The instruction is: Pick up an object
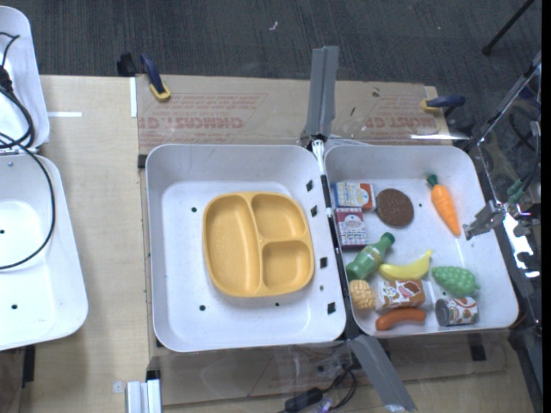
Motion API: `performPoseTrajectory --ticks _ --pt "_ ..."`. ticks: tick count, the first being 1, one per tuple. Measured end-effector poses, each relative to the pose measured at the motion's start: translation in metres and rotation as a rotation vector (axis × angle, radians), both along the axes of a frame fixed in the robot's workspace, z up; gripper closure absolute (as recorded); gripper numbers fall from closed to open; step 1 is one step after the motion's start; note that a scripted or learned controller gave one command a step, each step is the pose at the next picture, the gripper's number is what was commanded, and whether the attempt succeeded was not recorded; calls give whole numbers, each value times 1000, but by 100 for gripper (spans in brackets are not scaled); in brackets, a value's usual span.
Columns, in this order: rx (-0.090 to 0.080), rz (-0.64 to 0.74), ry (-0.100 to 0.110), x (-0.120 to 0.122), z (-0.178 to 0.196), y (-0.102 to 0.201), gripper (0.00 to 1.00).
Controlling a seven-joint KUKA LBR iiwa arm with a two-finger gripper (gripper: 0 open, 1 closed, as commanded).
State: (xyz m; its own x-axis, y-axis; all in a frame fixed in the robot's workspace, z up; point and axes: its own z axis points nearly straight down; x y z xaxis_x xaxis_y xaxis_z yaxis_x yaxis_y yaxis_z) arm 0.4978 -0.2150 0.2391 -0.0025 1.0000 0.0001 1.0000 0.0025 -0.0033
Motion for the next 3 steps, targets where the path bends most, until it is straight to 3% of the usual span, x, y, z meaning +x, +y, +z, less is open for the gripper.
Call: performPoseTrajectory --ticks 1,2,3 --pt "-5 -18 -22 61 -97 -6 0" --pt "-5 -18 -22 61 -97 -6 0" --pt "-2 -107 -3 86 -65 10 0"
